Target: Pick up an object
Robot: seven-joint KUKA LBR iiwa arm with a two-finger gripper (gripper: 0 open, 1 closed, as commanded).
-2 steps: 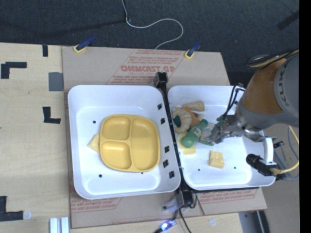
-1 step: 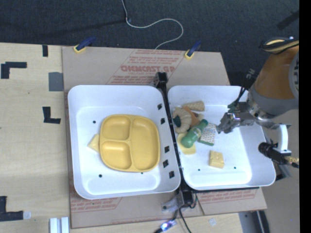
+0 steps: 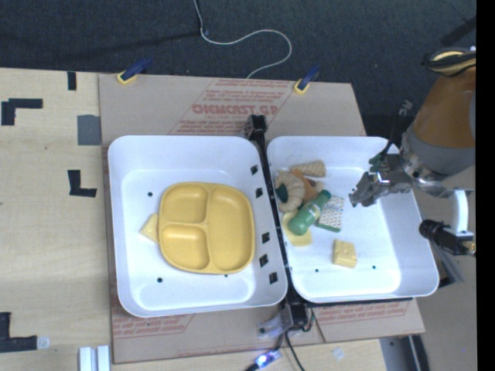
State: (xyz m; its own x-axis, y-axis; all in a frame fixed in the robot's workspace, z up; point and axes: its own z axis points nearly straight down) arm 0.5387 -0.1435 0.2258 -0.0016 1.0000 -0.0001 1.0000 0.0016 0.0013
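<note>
STAGE: approach, nothing lifted | CLAW (image 3: 362, 195): over right bin (image 3: 402, 277), spread or pressed together cannot be told | TARGETS: green bottle (image 3: 304, 216), yellow block (image 3: 344, 253), clustered toward left wall | LEFT: descend, grasp, lift

Far to the left of my pincer a yellow divided plate (image 3: 207, 227) lies in the left bin (image 3: 128, 161); beyond both bins a white cable (image 3: 246, 39) loops over dark carpet (image 3: 93, 14); brown cardboard (image 3: 224, 107) covers the desk (image 3: 46, 207) beneath them.
</note>
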